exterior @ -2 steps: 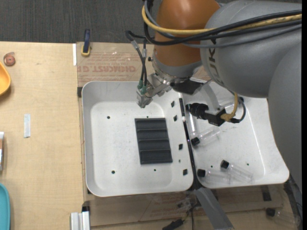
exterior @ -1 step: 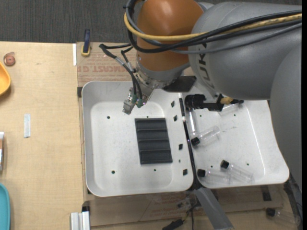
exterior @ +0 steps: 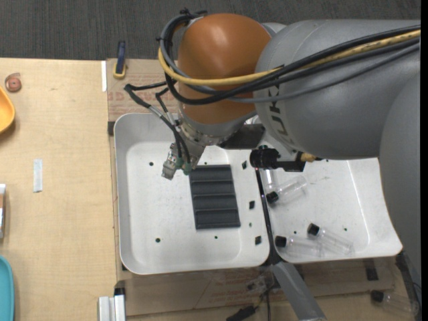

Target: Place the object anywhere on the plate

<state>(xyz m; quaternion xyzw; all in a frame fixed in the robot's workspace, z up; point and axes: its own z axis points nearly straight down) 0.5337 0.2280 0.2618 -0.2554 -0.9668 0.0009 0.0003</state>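
- Right bin (exterior: 374, 199): clear plastic vials with black caps (exterior: 314, 241) lie loose on its floor, nearest the camera. One of these is presumably the object to move. No plate can be identified, unless the dark ribbed slab stands for it.
- Handling judgement: the vials look light, rigid and smooth-walled, so likely to roll or slip under a poor pinch. Take hold across the middle of the barrel, with the pinch at right angles to its long axis. The capped end offers a less slippery hold.
- Appearance: transparent tube, small black cap at one end. Against the white floor the barrel is hard to make out, and the cap is the clearest cue.
- Second vial (exterior: 284, 192): lies higher in the same bin, just beside the divider between the bins.
- Left bin (exterior: 134, 246): a dark ribbed rectangular slab (exterior: 215, 196) lies flat near its centre.
- Hand (exterior: 175, 162): hangs over the left bin, just beside the slab's upper left corner and well apart from the vials. Whether it is spread or pressed together cannot be told, and nothing visible sits in it.
- Surface (exterior: 53, 179): a wooden top lies left of the bins.
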